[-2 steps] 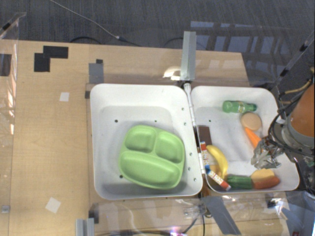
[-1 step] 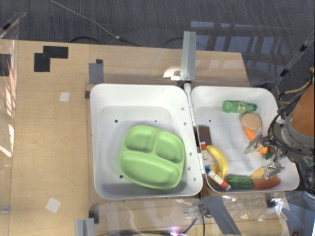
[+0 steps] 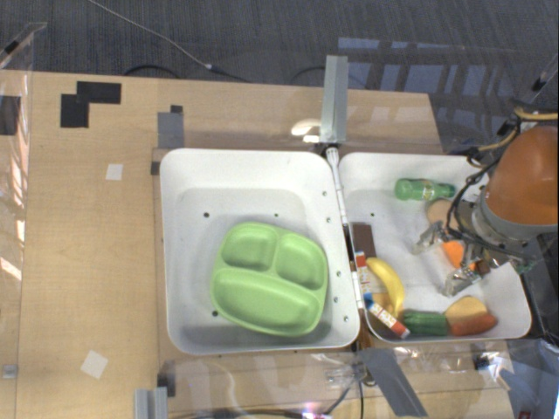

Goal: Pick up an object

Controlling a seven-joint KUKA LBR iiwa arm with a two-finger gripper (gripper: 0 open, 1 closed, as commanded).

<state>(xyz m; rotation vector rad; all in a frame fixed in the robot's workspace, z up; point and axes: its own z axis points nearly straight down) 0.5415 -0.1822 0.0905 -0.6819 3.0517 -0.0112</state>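
Note:
My gripper (image 3: 445,257) hangs low over the right bin (image 3: 384,171), under the arm's orange band. Its two metal fingers (image 3: 427,236) are spread apart, so it is open. A small orange piece (image 3: 452,251) lies between them, and neither finger clearly touches it. A tan round item (image 3: 436,209) sits just behind the gripper. A green bottle (image 3: 424,188) lies at the bin's back. At the front are a banana (image 3: 387,285), a dark green cucumber (image 3: 425,322) and a red and yellow fruit (image 3: 470,315).
A brown bar (image 3: 360,238) and a red, white and blue tube (image 3: 387,314) lie along the right bin's left wall. The left bin (image 3: 188,234) holds a green divided plate (image 3: 271,278). A metal post (image 3: 334,99) stands behind the divider.

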